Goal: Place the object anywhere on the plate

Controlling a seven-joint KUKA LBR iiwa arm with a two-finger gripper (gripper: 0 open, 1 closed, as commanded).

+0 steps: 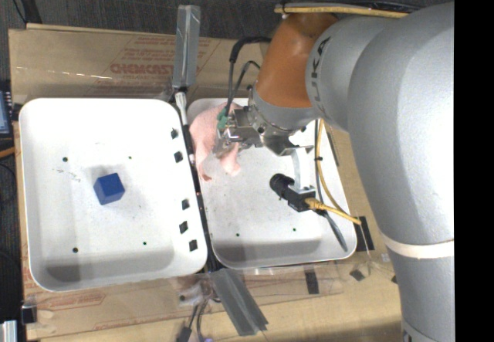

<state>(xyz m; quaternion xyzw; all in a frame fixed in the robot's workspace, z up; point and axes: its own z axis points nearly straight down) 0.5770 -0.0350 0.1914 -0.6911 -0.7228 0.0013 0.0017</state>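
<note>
plate (207, 149): pink, far-left corner of the right bin (262, 244), right under the arm
hand (231, 134): low over the plate, can't tell its grip
blue cube (109, 187): alone in the left bin (46, 255), well apart

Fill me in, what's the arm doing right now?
The KUKA arm reaches in from the right, with its gripper low over the pink plate at the back left of the right bin. Whether it holds anything is unclear. A blue cube sits alone in the left bin.
</note>
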